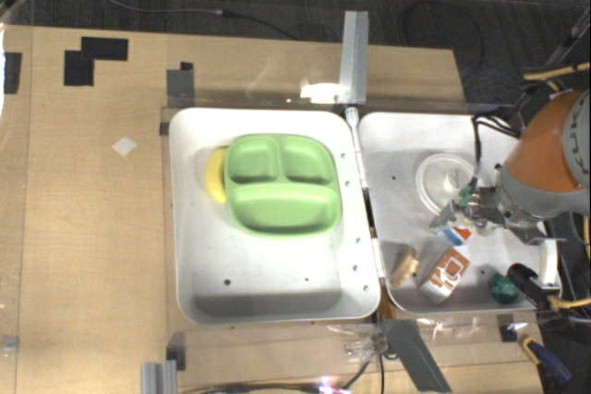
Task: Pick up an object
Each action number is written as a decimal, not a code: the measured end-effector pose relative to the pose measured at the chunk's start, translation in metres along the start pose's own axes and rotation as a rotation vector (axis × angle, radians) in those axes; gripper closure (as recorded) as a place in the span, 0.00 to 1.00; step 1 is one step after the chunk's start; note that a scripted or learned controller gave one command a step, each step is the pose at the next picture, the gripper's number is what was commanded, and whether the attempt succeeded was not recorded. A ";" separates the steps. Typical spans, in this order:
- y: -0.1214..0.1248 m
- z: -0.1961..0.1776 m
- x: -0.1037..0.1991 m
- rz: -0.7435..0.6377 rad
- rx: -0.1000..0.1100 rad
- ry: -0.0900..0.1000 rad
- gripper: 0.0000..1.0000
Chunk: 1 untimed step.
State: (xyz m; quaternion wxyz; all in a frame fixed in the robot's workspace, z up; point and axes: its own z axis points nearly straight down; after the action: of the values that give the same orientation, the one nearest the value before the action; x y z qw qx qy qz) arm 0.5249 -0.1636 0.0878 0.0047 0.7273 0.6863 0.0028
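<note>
so, still at the reaching stage, by the look of it: gripper (464,209) low in the right bin (397,148), lower right of the frame, poised over a cluster of small items. cannot tell whether spread or pressed together; too small and cluttered there. nothing visibly pinched.

likeliest target: the small orange-and-white carton (447,273) lying just below the gripper, near the bin's lower edge. close by, a clear round lid (441,177) above left, a tan wooden piece (404,268) to the left, a dark green object (503,289) at the lower right.

next move probably calls for a short descent and a clean closure on one item.

tight room toward the lower rim and right wall; more open floor up and left. in the left bin (199,272), a green divided plate (280,182) over a yellow item (215,175), well apart.
</note>
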 end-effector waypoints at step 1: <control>-0.023 -0.001 0.006 -0.032 -0.001 0.001 0.00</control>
State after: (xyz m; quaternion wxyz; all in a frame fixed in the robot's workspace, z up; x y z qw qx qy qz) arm 0.5026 -0.1559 0.0882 0.0049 0.7161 0.6980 0.0033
